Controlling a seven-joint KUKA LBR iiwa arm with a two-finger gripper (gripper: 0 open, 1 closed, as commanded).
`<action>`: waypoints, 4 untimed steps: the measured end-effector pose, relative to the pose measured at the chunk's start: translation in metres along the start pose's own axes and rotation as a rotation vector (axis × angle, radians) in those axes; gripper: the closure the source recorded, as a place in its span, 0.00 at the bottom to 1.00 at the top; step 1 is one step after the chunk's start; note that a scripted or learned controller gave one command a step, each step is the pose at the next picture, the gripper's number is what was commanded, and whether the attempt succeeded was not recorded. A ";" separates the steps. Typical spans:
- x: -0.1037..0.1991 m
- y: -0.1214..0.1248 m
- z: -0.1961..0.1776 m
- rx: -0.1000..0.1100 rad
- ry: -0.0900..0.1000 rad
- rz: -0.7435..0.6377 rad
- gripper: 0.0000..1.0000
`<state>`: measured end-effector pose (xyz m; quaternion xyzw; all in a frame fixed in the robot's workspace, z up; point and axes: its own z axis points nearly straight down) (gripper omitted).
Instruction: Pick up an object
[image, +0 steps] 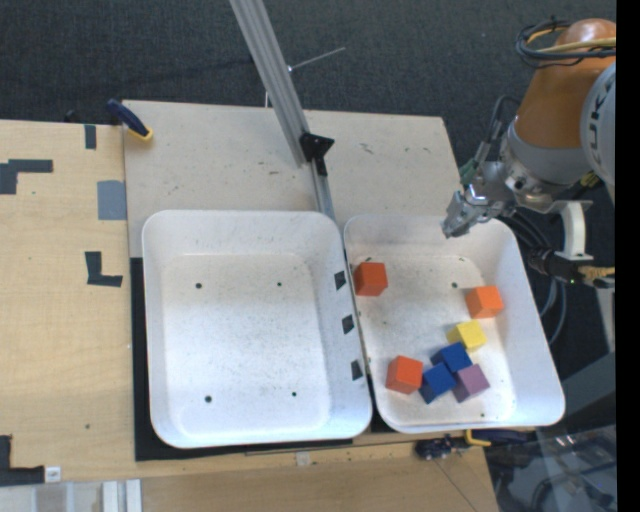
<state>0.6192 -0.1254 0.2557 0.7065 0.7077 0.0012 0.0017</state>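
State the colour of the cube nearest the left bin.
Orange cube, seen in the camera view.

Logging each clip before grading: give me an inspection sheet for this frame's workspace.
Surface: pale bench bearing left bin and right bin.
Job's things: in the right bin, three orange cubes, yellow cube, two blue cubes, purple cube.
Clutter: blue-yellow clamp.
Grippers: gripper above the right bin's far rim, holding nothing visible.
Cables: dark cables beside the arm.
Surroundings: dark carpet, slanted metal pole.
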 end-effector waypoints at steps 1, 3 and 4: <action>0.056 -0.010 0.014 0.006 0.002 -0.004 1.00; 0.153 -0.032 0.035 0.007 0.002 -0.004 1.00; 0.203 -0.034 0.029 0.005 0.002 -0.006 1.00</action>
